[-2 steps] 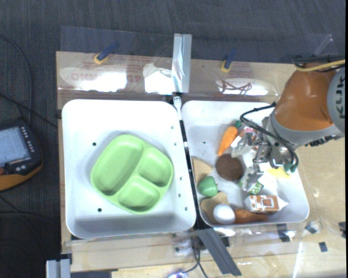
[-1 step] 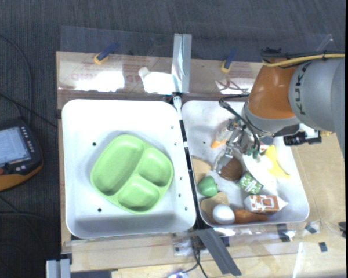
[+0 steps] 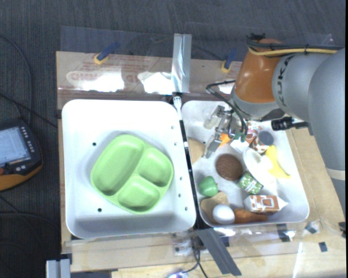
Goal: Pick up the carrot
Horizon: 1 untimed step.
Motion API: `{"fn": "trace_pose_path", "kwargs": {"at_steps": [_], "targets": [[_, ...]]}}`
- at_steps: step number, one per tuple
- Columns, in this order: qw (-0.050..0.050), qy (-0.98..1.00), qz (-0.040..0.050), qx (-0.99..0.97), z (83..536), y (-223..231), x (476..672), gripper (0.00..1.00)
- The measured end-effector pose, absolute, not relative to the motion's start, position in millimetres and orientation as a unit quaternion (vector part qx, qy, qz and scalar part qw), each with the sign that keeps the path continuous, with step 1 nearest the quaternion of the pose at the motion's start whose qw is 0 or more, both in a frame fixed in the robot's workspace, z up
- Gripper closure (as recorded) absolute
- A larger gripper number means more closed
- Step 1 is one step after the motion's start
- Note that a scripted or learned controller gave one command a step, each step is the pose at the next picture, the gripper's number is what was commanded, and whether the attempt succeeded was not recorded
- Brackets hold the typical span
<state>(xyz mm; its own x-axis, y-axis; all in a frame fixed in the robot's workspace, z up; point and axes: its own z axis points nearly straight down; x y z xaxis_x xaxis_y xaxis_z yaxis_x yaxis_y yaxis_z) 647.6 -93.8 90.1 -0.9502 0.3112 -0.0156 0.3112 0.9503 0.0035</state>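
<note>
Gripper hovers in the upper part of the right bin, jaws apart, gripping nothing — the carrot lies untouched at the bin's lower edge, beside a white egg — pickup not begun

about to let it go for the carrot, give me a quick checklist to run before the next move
1. Carrot in sight, lying at the right bin's front edge: ok.
2. Gripper above the carrot: not ok, it sits near the bin's back left.
3. Carrot free of neighbours: not ok, the white egg and small carton are close against it.
4. Jaws open: cannot tell.
5. Nothing held already: cannot tell.
</note>
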Motion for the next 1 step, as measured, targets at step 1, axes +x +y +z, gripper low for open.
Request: {"fn": "trace_pose_path", "kwargs": {"at_steps": [1], "targets": [[0.011,0.988,-0.0016,0.156,102.0,-93.9,649.4,1.0]]}}
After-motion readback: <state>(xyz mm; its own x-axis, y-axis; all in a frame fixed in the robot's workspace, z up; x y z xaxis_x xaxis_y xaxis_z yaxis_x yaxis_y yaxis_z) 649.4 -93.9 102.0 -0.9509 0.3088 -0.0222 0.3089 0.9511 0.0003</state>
